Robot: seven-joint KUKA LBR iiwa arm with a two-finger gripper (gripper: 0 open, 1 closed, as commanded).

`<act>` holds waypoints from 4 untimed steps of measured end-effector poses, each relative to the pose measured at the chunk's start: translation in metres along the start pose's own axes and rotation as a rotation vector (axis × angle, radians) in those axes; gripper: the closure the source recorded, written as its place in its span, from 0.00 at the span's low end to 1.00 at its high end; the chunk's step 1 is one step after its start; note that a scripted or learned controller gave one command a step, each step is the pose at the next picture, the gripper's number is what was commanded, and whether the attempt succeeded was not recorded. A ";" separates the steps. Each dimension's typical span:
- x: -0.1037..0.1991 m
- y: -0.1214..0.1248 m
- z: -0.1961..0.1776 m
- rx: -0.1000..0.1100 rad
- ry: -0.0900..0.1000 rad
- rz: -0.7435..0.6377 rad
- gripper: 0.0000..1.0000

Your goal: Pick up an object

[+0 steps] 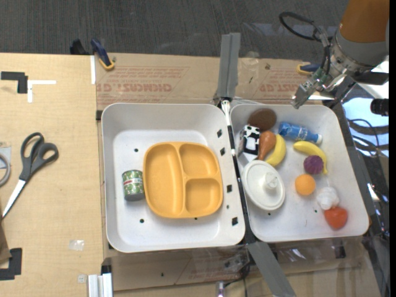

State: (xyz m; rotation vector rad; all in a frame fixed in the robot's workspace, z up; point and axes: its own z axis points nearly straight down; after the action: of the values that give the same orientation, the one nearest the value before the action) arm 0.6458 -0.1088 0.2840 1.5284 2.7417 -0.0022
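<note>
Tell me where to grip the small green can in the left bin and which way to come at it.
Grip the green can across its round body, coming straight down from above. It appears to lie on its side between the bin wall and the yellow divided plate, so put the fingers over the curved sides with the ends left free; there looks to be little room on the plate side.

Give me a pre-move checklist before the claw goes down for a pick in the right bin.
1. Claw clear of objects, above the right bin far rim: ok.
2. Claw finger state: cannot tell.
3. Nothing held by the claw: cannot tell.
4. Orange ball lies apart from neighbours, easy target: ok.
5. Banana free of clutter: not ok, it touches the drumstick.
6. Blue bottle lies flat near the far wall: ok.
</note>
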 end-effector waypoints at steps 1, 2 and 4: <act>0.000 0.000 0.000 0.001 0.000 0.000 0.00; 0.030 -0.032 0.129 0.002 0.003 0.060 0.00; 0.007 -0.001 0.164 -0.023 -0.017 0.145 1.00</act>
State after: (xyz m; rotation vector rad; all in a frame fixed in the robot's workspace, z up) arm 0.6414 -0.1034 0.1199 1.7081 2.6024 0.0165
